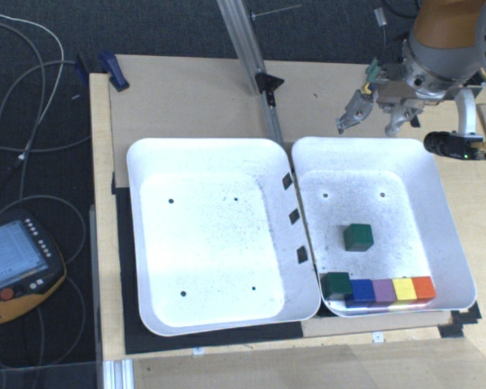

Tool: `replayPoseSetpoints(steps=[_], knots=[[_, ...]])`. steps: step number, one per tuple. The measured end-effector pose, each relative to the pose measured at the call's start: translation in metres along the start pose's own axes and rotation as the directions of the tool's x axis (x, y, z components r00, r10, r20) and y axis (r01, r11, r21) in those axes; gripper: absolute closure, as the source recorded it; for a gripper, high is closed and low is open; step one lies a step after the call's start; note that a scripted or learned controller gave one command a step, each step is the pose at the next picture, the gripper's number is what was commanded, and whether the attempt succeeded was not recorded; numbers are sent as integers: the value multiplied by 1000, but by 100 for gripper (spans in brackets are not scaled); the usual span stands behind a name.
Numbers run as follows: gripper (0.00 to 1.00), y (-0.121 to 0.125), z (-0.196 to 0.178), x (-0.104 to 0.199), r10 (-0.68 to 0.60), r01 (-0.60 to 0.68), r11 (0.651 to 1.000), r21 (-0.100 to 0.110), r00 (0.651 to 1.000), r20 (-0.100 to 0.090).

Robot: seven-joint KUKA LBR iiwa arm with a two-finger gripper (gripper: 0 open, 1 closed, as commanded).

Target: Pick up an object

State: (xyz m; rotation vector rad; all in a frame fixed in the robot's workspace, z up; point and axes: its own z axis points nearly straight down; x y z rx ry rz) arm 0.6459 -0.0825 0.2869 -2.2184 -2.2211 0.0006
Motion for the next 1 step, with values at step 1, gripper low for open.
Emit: replayPoseSetpoints(steps=[1], knots=[[0, -32, 172, -14, 3, -3, 1000, 9, 1000, -1]])
